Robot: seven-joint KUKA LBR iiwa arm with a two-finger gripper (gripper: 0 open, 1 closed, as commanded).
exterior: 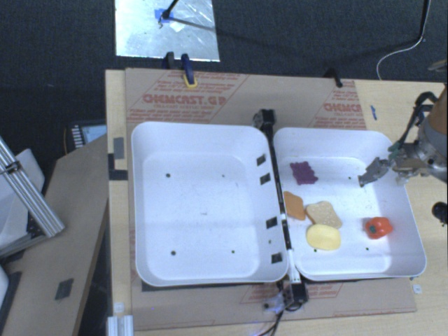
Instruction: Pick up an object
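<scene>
Plainly, "CHEMCAST" lettering on board (183, 98)

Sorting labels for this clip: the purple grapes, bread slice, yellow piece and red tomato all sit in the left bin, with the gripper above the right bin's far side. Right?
Not quite: the camera view shows the purple grapes, bread slice, yellow piece and red tomato in the right bin. The gripper is placed as you say.

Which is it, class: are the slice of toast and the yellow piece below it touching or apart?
Touching. The camera view shows the toast slice and the yellow piece meeting edge to edge, with no white bin floor between them.
</scene>
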